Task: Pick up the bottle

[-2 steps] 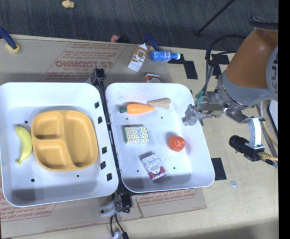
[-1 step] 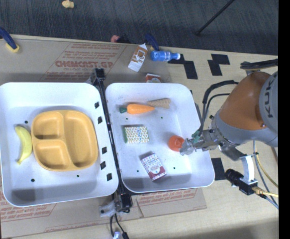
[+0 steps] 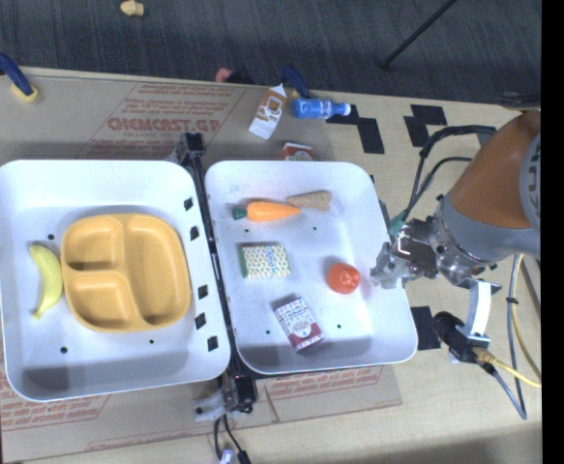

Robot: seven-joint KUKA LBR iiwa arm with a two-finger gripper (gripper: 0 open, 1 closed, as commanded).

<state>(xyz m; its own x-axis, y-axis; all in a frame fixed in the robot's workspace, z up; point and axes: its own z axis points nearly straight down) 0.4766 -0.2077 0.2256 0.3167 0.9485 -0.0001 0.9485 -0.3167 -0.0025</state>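
Two shallow white bins side by side on the bench (image 3: 59, 95); left bin (image 3: 11, 356) and right bin (image 3: 359, 341) touching along a black-clipped seam down the middle.

From the right, a grey arm (image 3: 499, 206) with an orange band above the wrist, bent low over the right bin's right rim; dark cables looped above and below it.

In the left bin, a yellow three-compartment tray (image 3: 127, 269), roughly centred; just beside its left edge, a banana (image 3: 44, 278), lying lengthwise and curved toward the tray.

At the arm's end, the gripper (image 3: 390, 264), hanging at the right bin's right rim, close beside a red tomato-like ball (image 3: 342, 277); cannot tell whether open or closed, the metal parts too small and blurred; nothing seen held.

In the right bin, an orange carrot (image 3: 270, 211) lying across the upper part, with a beige piece (image 3: 309, 201) just beside its right end; below them a green-patterned packet (image 3: 264, 260) near the middle; lower still, a red and white carton (image 3: 299, 322), tilted, near the bin's front wall.

Outside the bins, on the bench behind the right bin, the bottle (image 3: 318, 109), blue and lying on its side, well apart from the gripper; just to its left a small white and brown carton (image 3: 268, 112); nearer the bin's back rim, a small red and white piece (image 3: 297, 151).
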